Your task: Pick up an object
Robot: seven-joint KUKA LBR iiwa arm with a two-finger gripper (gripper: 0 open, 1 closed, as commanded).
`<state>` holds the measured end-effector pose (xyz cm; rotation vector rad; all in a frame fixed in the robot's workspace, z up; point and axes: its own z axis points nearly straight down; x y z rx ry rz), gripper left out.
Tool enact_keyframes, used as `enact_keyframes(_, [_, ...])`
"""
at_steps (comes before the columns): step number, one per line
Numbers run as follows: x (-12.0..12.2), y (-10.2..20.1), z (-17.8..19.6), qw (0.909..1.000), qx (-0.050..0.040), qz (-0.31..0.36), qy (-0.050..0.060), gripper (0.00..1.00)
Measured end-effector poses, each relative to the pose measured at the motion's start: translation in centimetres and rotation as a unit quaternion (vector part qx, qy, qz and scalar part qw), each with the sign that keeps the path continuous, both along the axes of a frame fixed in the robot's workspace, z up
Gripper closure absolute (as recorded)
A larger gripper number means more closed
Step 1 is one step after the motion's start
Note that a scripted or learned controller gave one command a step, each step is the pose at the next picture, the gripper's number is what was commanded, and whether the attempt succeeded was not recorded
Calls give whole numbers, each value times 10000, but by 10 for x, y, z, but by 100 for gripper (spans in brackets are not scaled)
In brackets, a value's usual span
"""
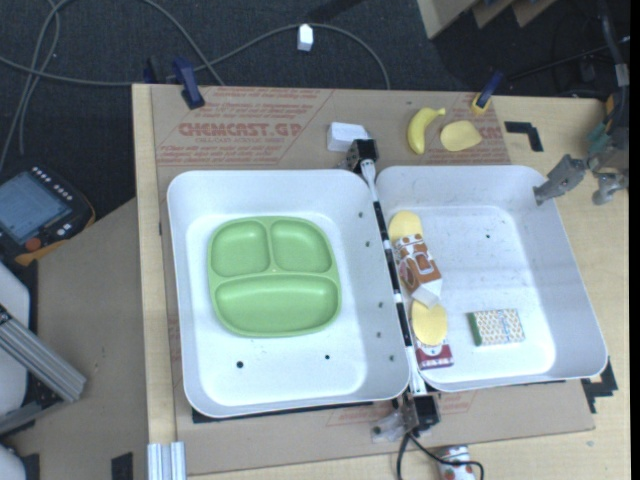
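The pincer (pixel 580 180) is seen at the counter's right edge, over the right bin's (pixel 540 358) far corner; whether it is spread cannot be told. A descent onto the patterned block (pixel 497 326), lying apart near the bin's front, would be best centred. Two bins, one green tray (pixel 273 276), and two yellow fruits are counted.

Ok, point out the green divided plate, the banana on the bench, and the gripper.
green divided plate (pixel 273 274), camera view, large lower compartment.
banana (pixel 424 128), camera view, middle of its curve.
gripper (pixel 582 180), camera view, between its fingertips.
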<state>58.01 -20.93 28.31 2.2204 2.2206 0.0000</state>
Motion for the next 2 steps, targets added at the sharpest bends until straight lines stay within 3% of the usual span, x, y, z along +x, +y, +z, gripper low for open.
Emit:
enact_keyframes(1, [-49, 37, -137, 10000, 8, -1, 10, 0])
enact_keyframes(2, [-90, 95, -199, 10000, 6, 4, 6, 0])
